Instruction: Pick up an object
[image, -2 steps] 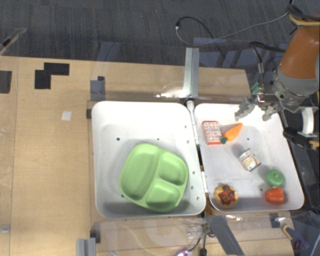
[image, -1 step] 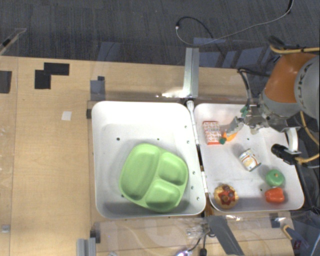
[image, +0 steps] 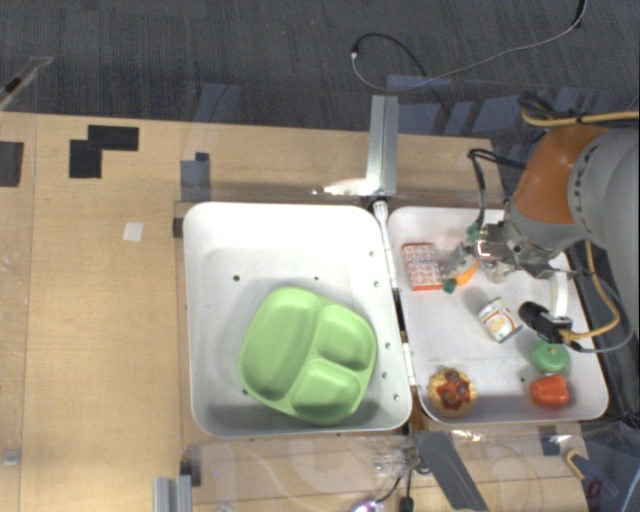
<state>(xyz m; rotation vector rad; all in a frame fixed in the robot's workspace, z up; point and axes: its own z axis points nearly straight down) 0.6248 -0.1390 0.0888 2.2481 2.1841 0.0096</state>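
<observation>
We cannot tell how the fingers of the gripper (image: 478, 252) stand, since they blur into the small orange and green thing (image: 458, 273) right by them, and that thing is itself too small for us to name. The arm (image: 590, 190) runs out past the right edge, so we see just its wrist end, and it covers the back right corner of the right bin (image: 440, 330). The print on the small carton (image: 421, 266) and on the little can (image: 497, 320) is too fine for us to read.

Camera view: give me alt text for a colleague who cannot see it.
The grey arm's claw hovers over the right bin, beside a small red box. That bin also holds a small can, green and red items and a round dish; the left bin holds a green divided tray.
</observation>
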